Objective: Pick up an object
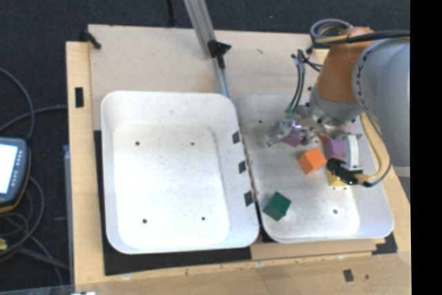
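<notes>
The jaws (298, 133) sit low over the right bin (304, 231), near that bin's far edge, but the wrist and its metal fittings crowd the spot and it cannot be made out whether they are parted or closed, or whether anything sits between them. A purple block (295, 138) shows partly beneath the wrist hardware; only a sliver of it is visible, and contact with the jaws cannot be judged. A second purple block (336, 147) lies just toward the tabletop's right edge, half covered by the arm's body and by a white fitting beside it. An orange block (312, 161) lies in the open, just nearer the tabletop's front edge than the wrist. Beside it, toward the right edge, a small yellow piece (337, 180) is mostly hidden under a black cable end, so its shape is unclear. A green block (277, 206) rests near the right bin's front left corner, well apart from the jaws.

The arm (373, 86) is cut off at the picture's right side. The left bin (173, 173) sits alongside toward the tabletop's left edge. An aluminium post (197, 7) rises from the tabletop's far edge. A handheld screen (10, 173) at the left is cut off by the frame. No writing or label can be read anywhere.
</notes>
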`<state>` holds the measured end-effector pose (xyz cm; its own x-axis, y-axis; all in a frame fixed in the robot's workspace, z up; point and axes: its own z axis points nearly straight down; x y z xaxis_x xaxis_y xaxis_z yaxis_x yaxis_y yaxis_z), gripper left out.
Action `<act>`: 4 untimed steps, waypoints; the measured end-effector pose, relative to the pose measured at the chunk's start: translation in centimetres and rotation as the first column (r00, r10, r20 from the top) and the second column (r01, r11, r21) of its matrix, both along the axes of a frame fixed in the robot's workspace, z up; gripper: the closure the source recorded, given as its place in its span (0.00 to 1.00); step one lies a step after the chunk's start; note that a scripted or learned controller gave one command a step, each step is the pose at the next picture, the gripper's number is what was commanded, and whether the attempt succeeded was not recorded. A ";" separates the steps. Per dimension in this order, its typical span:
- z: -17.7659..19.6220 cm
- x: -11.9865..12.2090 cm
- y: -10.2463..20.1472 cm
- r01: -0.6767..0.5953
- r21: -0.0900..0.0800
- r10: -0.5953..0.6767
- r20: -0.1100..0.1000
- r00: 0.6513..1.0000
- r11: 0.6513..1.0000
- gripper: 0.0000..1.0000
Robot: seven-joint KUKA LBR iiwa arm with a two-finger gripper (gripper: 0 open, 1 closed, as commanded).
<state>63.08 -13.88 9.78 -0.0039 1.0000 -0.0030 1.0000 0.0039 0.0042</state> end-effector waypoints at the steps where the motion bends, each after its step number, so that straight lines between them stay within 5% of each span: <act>1: 3.6 -2.1 4.7 -0.002 0.005 0.002 -0.001 1.000 1.000 0.00; 2: -0.2 1.0 4.3 0.000 0.002 0.000 -0.002 1.000 1.000 0.00; 3: 1.6 -0.4 1.7 0.006 0.002 -0.006 -0.003 1.000 1.000 0.00; 4: -0.6 3.1 4.0 0.013 0.008 -0.013 -0.058 0.998 1.000 0.00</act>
<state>66.14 -9.85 9.17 0.0090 0.9999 0.0057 0.9985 -0.0087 -0.0536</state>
